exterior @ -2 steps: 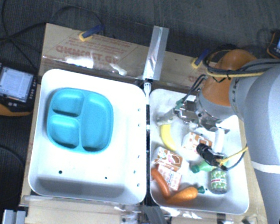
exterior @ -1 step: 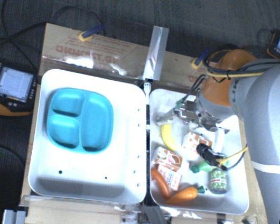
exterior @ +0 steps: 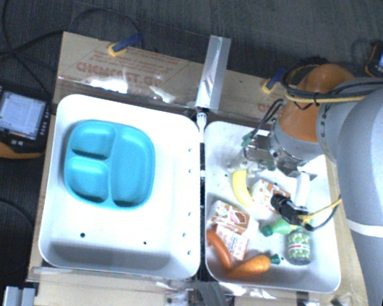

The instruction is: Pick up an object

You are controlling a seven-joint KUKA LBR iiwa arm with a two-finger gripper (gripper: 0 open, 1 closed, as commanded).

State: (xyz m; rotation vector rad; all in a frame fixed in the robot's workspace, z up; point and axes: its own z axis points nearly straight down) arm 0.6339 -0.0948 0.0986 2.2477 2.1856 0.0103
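My gripper (exterior: pixel 260 152) hangs low over the back of the right bin (exterior: pixel 323 278), below the arm's orange band (exterior: pixel 320 80). A yellow banana (exterior: pixel 240 186) lies just in front of it, close to its tip. Beside the banana sits a small white carton (exterior: pixel 265 195). Nearer the front lie an orange snack carton (exterior: pixel 229 216), a red sausage (exterior: pixel 216 247), an orange carrot (exterior: pixel 251 265) and a green jar (exterior: pixel 298 246). I see nothing lifted by the gripper.
The left bin (exterior: pixel 65 244) holds a blue divided plate (exterior: pixel 110 164). A ridge between the two bins (exterior: pixel 201 187) runs front to back. Cables and a black part of the arm (exterior: pixel 292 207) hang over the right bin's middle.
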